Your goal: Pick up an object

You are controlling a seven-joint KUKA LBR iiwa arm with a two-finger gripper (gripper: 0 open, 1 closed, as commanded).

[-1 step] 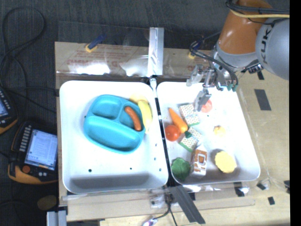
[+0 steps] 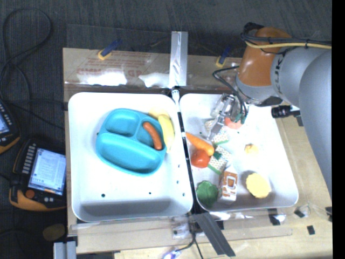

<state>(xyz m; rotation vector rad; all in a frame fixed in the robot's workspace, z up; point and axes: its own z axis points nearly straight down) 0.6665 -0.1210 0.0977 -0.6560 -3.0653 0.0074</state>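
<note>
My gripper (image 2: 222, 116) hangs low over the back of the right bin (image 2: 280, 144), below the arm's orange band (image 2: 257, 69). A small red object (image 2: 234, 123) lies just to its right, touching or very close. An orange carrot (image 2: 198, 142) lies in front of the gripper to the left, with a red tomato-like piece (image 2: 200, 159) beside it. Further forward are a green-and-white packet (image 2: 220, 161), a green vegetable (image 2: 206, 191), a small carton (image 2: 229, 185) and a yellow round piece (image 2: 258, 185). A tiny yellow bit (image 2: 249, 148) lies alone.
The left bin (image 2: 86, 193) holds a blue divided tray (image 2: 126, 144) with a sausage (image 2: 152, 135) in it and a banana (image 2: 166, 128) against its right side. A raised divider (image 2: 184, 161) separates the bins. A metal post (image 2: 178, 58) stands behind them.
</note>
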